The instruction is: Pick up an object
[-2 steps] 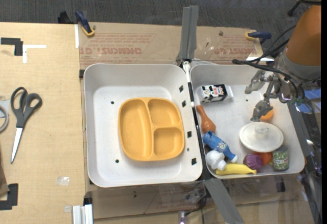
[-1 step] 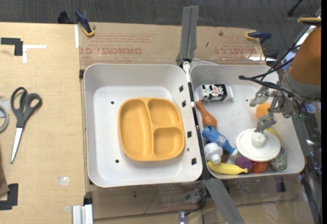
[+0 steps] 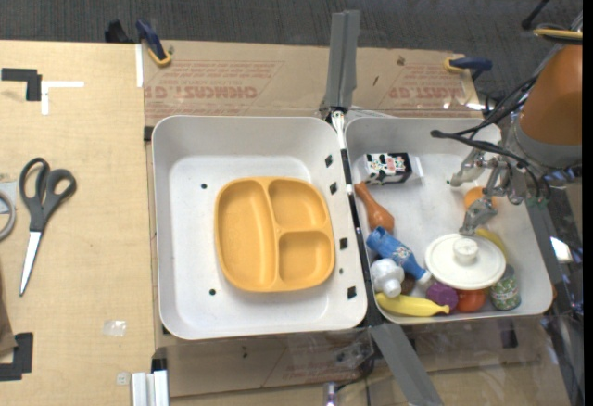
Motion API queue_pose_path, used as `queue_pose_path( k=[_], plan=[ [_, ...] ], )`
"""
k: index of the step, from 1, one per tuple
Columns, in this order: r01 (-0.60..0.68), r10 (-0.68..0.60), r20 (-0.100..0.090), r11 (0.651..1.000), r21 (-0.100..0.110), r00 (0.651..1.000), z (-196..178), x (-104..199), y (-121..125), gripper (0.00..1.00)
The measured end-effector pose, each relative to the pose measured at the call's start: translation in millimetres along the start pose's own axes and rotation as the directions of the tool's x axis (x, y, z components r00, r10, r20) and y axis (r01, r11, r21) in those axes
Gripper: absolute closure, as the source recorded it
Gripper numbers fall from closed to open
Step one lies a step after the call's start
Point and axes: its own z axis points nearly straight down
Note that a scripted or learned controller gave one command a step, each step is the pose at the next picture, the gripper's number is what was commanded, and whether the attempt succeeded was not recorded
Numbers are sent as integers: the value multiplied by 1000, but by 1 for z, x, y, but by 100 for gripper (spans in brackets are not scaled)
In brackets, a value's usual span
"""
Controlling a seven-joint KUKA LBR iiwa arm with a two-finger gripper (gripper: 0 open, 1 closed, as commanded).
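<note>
My claw (image 3: 482, 200) hangs over the right bin (image 3: 435, 137), near its far right corner, just above a small orange piece (image 3: 473, 196); I cannot tell whether it is spread or pressed together. Nearer the front sit a white lid (image 3: 465, 260), a blue bottle (image 3: 391, 249), a banana (image 3: 412, 305) and a carrot (image 3: 374, 206). A black-and-white carton (image 3: 386, 167) lies by the far wall. The left bin (image 3: 176, 237) holds a yellow divided plate (image 3: 275, 234). Scissors (image 3: 39, 209) rest at the worktop's left edge.

Right bin (image 3: 435, 137): front crowded by white lid (image 3: 465, 260), blue bottle (image 3: 393, 249), banana (image 3: 412, 305); centre floor open
</note>
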Motion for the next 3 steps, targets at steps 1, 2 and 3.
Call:
queue_pose_path(
  k=[1,2,3],
  plan=[
    [4,-4,6,1000,2,1000,-11,-2,1,100],
    [-86,86,-1,996,-1,996,0,-25,52,100],
    [-86,86,-1,996,-1,996,0,-25,52,0]
  ],
)
